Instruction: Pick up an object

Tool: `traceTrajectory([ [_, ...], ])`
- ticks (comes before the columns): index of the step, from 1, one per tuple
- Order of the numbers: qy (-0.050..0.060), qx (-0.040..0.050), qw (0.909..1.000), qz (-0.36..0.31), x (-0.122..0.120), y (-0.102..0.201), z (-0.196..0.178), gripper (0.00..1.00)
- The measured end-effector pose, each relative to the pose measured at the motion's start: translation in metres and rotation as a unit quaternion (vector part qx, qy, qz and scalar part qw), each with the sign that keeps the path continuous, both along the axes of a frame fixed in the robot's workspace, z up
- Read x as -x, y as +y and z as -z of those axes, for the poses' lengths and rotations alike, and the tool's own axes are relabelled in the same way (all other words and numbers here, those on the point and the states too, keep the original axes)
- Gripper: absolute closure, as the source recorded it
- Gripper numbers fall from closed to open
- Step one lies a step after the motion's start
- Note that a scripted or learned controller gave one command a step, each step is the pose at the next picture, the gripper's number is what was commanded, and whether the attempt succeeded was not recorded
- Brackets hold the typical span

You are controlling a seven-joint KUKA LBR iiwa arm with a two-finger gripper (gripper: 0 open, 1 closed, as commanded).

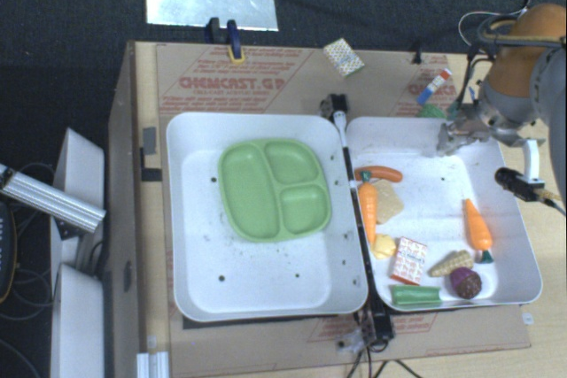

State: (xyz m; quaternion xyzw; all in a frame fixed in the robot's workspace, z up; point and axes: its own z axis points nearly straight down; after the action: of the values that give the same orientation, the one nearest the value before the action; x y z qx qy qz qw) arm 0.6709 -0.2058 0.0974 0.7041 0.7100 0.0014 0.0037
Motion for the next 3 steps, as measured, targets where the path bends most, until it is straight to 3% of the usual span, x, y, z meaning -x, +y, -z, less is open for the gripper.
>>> traceTrajectory([
  [1, 0.0, 0.0001, 1.0, 0.0, 0.0, 0.0, 0.0, 0.0],
  [3, 0.003, -0.0014, 1.0, 0.002, 0.001, 0.0, 0.011, 0.0],
])
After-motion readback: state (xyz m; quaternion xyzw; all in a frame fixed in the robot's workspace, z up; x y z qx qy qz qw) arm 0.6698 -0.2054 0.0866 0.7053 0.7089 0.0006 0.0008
